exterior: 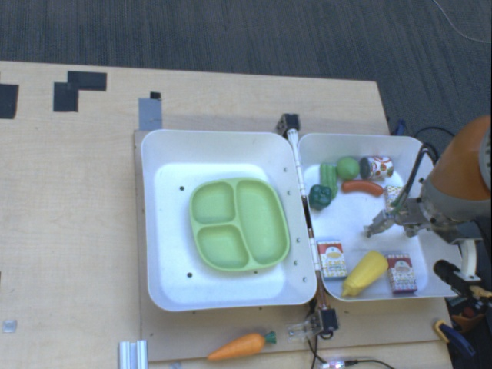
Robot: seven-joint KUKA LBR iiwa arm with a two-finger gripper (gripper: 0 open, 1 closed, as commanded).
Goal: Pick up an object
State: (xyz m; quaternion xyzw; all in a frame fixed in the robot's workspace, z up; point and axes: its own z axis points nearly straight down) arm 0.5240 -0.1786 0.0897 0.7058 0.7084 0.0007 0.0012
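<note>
1. The gripper (382,225) hangs low over the right bin (350,148), reaching in from the right; its metal fingers (377,228) stand slightly apart with nothing between them.
2. Just below the fingertips lies a yellow object (364,273), smooth, rounded and tapering, slanted across the bin floor. It is the nearest thing to the gripper, and nothing covers it.
3. On either side of the yellow object sits a small flat carton: one carton (331,258) against the bin's left wall, the other carton (402,274) near the bin's lower right corner, just under the arm's wrist.
4. Above the gripper, across a bare patch of white floor, a cluster crowds the upper part: a red, sausage-like piece (362,187), a green ball (348,167), a long green cucumber shape (328,177), a dark green knobbly piece (320,196) and a small printed can (380,166).
5. The left bin (157,229), glossy white with rounded corners, holds a pale green divided plate (239,224) with three compartments.
6. On the wooden bench (69,229) below the bins lies an orange toy carrot (240,346).
</note>
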